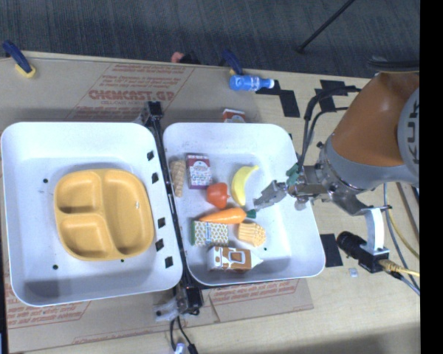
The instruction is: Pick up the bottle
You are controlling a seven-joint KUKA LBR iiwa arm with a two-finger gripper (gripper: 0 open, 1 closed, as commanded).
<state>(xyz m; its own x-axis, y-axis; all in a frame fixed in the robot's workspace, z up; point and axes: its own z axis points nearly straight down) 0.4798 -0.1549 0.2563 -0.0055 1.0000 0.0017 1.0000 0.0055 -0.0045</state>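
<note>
- Right now, pincer [268,195] low over the right bin [299,234], reaching in from the right, tips just right of the banana; open or closed, cannot tell.
- Nothing seen between its tips.
- Grey arm [369,142] with orange band behind it, over the bin's right rim.
- Just left of the pincer: yellow banana [241,183], upright-ish, beside a red tomato [217,193].
- Below those: orange carrot [223,216] lying crosswise, its green end near the pincer tips.
- Nearer still: patterned green-and-white packet [210,232], yellow waffle-like piece [252,234] touching it, then a small brown-and-white carton [232,258] at the near rim.
- Farther left in the same bin: red-and-white box [198,171] and a pale corn-like piece [179,178] by the bin's left wall.
- Left bin [29,153] holding a yellow divided tray [103,214].
- Bottle [249,83], blue, lying on its side on the desk [96,87], beyond the far rim of the right bin, outside both bins, well apart from the pincer.
- Small red-and-white item [234,114] on the desk just past the right bin's far rim, between bin and bottle.
</note>
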